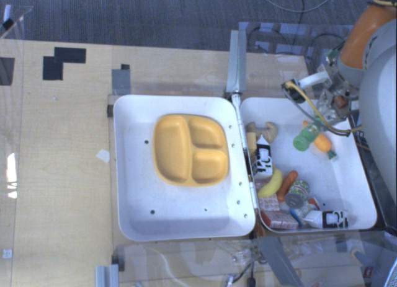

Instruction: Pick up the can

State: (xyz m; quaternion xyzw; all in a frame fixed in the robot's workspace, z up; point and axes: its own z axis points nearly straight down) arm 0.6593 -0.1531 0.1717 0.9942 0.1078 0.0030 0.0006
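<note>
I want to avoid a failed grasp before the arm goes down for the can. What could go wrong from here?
1. The can lies in the right bin close against a carrot and a banana, so the tool may catch a neighbour instead.
2. It seems to lie tilted, so it might roll or slip.
3. The cable hanging near the wrist could snag the green bottle.

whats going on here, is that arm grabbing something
Not at this moment. The grey arm sits at the upper right, by the far corner of the right bin, holding nothing visible. The can it is meant to pick up lies untouched near that bin's front, beside a banana and other small items. The left bin holds a yellow divided tray.
</note>
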